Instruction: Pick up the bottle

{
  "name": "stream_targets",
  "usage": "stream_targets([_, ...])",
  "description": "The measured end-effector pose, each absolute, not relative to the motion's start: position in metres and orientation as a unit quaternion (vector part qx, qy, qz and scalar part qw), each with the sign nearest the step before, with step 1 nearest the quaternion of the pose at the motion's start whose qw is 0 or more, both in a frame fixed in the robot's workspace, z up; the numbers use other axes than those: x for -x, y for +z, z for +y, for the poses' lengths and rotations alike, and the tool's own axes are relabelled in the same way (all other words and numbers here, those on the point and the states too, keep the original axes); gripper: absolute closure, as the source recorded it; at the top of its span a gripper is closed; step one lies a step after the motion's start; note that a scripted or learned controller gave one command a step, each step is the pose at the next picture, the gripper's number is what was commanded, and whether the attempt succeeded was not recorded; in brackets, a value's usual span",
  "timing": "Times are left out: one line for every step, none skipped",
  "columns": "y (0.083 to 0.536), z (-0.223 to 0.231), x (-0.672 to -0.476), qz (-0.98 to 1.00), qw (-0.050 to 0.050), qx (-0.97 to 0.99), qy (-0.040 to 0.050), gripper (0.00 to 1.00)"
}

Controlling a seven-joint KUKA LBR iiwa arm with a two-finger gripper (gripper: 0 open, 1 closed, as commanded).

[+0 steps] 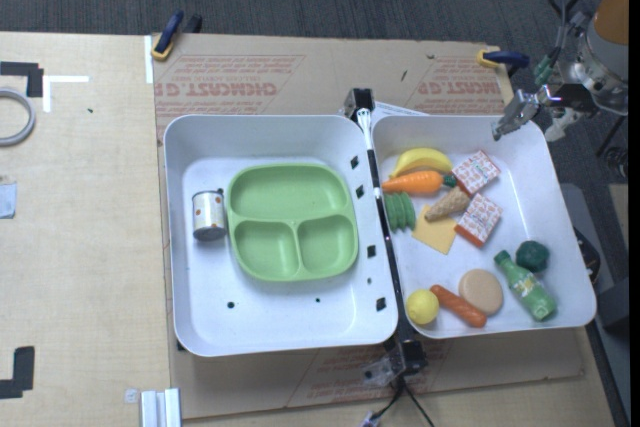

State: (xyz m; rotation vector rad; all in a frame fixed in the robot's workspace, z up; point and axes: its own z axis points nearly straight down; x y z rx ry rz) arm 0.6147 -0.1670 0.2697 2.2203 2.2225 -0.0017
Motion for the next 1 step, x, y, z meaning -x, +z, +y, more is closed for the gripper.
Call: stream_targets([0.2791, -0.1673, -0.6152, 0.708, 0.001, -0.706, -0.0009, 1.0])
